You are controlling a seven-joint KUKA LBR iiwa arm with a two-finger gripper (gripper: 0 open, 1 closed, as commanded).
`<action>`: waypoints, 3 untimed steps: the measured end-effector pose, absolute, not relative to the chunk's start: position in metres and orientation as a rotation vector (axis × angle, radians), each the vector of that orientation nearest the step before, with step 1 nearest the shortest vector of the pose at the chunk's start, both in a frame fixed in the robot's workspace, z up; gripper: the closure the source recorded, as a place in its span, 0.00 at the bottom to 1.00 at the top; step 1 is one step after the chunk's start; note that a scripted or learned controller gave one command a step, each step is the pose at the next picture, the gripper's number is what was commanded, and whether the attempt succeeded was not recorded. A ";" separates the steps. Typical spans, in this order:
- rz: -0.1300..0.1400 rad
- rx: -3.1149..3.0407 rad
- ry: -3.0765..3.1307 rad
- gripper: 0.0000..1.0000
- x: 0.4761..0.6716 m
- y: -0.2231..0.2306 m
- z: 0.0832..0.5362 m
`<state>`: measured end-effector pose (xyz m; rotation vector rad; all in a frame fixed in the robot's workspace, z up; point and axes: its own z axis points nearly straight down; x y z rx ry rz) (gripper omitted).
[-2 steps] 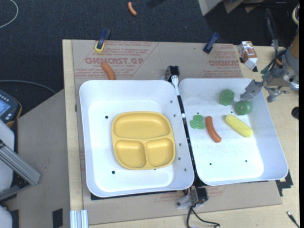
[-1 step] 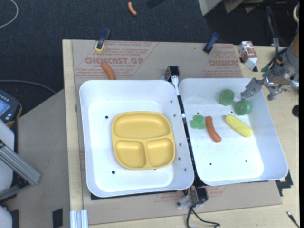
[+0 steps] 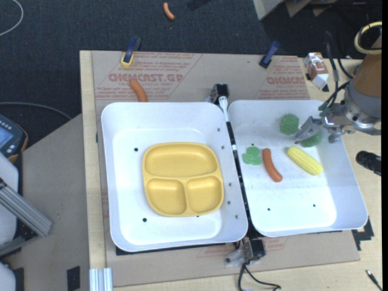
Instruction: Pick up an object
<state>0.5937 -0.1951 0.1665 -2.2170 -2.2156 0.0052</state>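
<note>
Sausage [image 3: 271,165] and corn [image 3: 304,160] lie nearer than the gripper [image 3: 318,130], which hangs spread and empty over a green piece [image 3: 311,139] by the right bin's [image 3: 291,222] far side; closing off-centre could nudge it away.

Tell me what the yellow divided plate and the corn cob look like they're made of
Yellow divided plate: likely molded plastic, matte with a soft sheen and rounded compartment ridges. Corn cob: probably toy plastic or rubber, with uniform bright yellow and a slight gloss.
</note>
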 end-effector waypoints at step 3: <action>-0.001 -2.223 -2.222 1.00 0.588 -0.201 0.096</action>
